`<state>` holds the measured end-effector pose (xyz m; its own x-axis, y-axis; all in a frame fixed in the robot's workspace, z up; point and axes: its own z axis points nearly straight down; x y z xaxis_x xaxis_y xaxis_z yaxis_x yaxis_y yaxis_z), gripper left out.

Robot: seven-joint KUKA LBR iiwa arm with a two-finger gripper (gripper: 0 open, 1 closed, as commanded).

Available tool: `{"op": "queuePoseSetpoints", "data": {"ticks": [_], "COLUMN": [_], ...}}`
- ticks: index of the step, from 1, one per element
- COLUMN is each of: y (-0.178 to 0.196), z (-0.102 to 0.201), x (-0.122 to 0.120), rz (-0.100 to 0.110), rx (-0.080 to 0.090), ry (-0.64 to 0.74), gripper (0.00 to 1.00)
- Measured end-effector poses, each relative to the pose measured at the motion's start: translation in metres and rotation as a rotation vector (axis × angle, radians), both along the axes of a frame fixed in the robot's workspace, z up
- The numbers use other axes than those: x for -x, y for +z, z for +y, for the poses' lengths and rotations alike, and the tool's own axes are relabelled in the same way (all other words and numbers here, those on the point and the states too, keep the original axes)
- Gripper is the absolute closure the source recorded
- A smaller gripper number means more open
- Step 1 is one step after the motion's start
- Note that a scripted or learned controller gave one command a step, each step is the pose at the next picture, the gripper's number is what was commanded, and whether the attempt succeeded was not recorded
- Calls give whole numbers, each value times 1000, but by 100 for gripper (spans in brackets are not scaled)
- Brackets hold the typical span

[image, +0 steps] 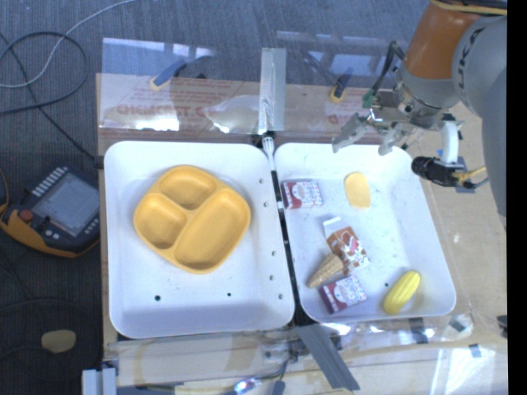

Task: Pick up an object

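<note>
While a pale yellow cheese-like wedge [357, 189] lies near the right bin's [428, 220] back wall, the gripper [368, 138] hovers just above that rim, fingers spread apart, holding nothing, arm slanting in from the upper right.

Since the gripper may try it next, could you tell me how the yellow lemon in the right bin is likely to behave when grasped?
The lemon looks rounded and smooth, so it may roll or slip from a pinch. It lies near the right bin corner, which might stop its roll. It is probably a light plastic toy, judging by its sheen.
</note>
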<state>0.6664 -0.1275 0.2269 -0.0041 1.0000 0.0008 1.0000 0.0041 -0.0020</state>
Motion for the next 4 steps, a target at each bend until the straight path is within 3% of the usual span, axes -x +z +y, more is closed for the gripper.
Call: {"op": "queuePoseSetpoints", "data": {"ticks": [1,2,3,4], "y": [-131,-136,-135,-136], "z": [-19,-10,-1,-28], "x": [-2,95,143,159], "rz": [-3,-11,-19,-21], "rx": [5,3,5,3], "ry": [6,25,-28,-4], "gripper": [0,0,0,0]}}
